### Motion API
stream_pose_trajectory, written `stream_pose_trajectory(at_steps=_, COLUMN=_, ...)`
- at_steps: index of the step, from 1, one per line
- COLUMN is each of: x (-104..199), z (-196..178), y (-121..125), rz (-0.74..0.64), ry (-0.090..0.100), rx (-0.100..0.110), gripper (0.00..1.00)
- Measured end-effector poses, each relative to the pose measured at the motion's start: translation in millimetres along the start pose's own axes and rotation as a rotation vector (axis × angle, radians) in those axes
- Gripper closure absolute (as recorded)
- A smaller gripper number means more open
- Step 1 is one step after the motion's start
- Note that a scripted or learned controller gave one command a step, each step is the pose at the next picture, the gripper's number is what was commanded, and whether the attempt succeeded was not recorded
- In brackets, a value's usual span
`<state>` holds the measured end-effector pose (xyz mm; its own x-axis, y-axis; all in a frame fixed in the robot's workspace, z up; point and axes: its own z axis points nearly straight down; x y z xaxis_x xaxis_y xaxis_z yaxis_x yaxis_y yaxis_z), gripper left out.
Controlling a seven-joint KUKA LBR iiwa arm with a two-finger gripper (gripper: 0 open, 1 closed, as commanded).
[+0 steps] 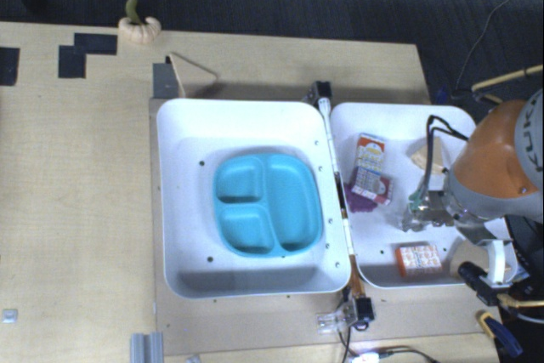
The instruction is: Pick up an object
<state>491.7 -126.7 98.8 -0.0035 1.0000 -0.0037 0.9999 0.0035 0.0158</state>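
Note:
My gripper (414, 215) hangs low over the right bin (384, 275), below the orange band of the arm that comes in from the right. Just under it lies a small orange box (418, 258) near the bin's front wall. To its left a white and red carton (369, 164) rests partly on a purple object (365, 198). A tan item (420, 155) sits near the back of the bin, partly hidden by a cable. I see nothing between the fingers.
The left bin (183, 183) holds a blue three-compartment tray (268, 201). A small gourd-like object (138, 26) lies on the bench at the far left back. Cables and clips lie along the bench's front edge (357, 314).

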Motion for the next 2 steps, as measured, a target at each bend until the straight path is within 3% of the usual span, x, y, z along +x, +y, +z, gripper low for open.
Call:
stream_pose_trajectory(at_steps=1, x=-57, z=-18, y=64, rz=-0.001, ry=0.002, rx=0.011, gripper=1.00)
stream_pose_trajectory(at_steps=2, x=-53, z=-13, y=111, rz=-0.003, ry=0.003, rx=0.012, gripper=1.00)
